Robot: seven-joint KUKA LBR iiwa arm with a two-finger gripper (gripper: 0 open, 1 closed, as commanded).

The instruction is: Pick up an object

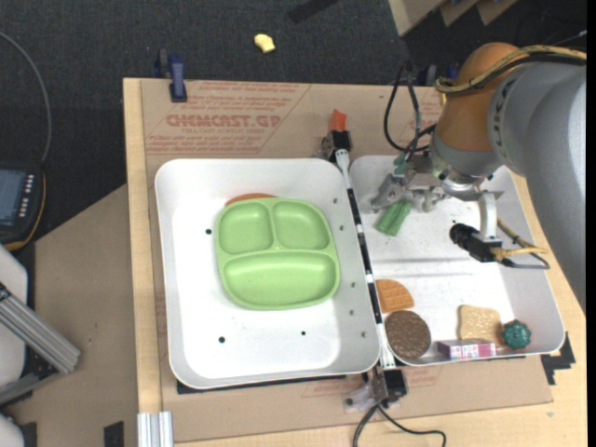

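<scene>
I'm seeing the green divided plate [276,254] showing as smooth, matt plastic, sitting in a left bin [186,277] of white plastic that's giving off a faint sheen. The table [233,115] is looking like brown printed cardboard, dull and flat. The arm's grey shell [549,128] is reading as smooth, semi-gloss, its orange band [473,101] shinier.

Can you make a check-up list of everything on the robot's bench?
Surface: cardboard-covered bench bearing two white bins.
Job's things: right bin holds green block, waffle piece, brown cookie, toast, green ball, pink packet.
Clutter: green divided plate in left bin.
Hand: low over green block.
Cables: black cables behind arm.
Surroundings: dark carpet, yellow scrap.
</scene>
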